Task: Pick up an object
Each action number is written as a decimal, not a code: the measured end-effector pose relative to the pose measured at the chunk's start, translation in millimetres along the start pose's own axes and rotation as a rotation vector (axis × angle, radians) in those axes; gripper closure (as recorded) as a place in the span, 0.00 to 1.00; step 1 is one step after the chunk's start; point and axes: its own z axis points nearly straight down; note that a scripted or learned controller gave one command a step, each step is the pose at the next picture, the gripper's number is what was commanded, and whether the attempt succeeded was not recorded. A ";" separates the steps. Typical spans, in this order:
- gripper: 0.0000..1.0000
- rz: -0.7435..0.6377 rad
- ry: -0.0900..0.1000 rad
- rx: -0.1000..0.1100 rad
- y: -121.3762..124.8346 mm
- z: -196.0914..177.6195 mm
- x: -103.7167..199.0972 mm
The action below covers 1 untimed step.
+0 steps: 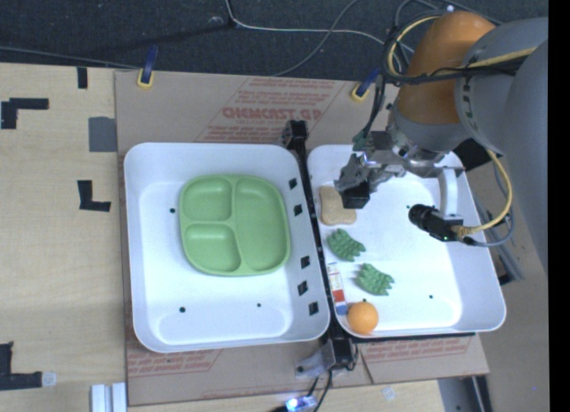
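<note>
Counter, seen from above: two shallow white bins side by side on a cardboard sheet.

Left bin (142, 223): one green divided plate (236, 225), lying flat, roughly central.

Right bin (472, 299): four small items, all toward its left wall.
- Tan bread-shaped piece (336, 211), nearest the divider, upper part of the bin. Likely light foam or plastic, slightly yielding; short sides look easiest to pinch.
- Green leafy piece (344, 244), just below the tan one. Thin, ridged, probably soft rubber; lies flat, so little height to catch.
- Second green leafy piece (374, 278), lower and further right. Same judgement.
- Small orange ball (362, 317), near the bin's front edge. Smooth, round, apt to roll away from closing fingers.

Arm: enters from the right, wrist bent down over the right bin.

Claw (354, 189): dark, hanging directly above the tan piece, touching or nearly so. Whether it is spread or pressed together cannot be told from this angle; nothing visibly pinched.

Likely target: the tan piece, being closest beneath the claw.
</note>
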 end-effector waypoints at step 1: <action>1.00 0.000 0.000 -0.001 6.7 -3.4 45.1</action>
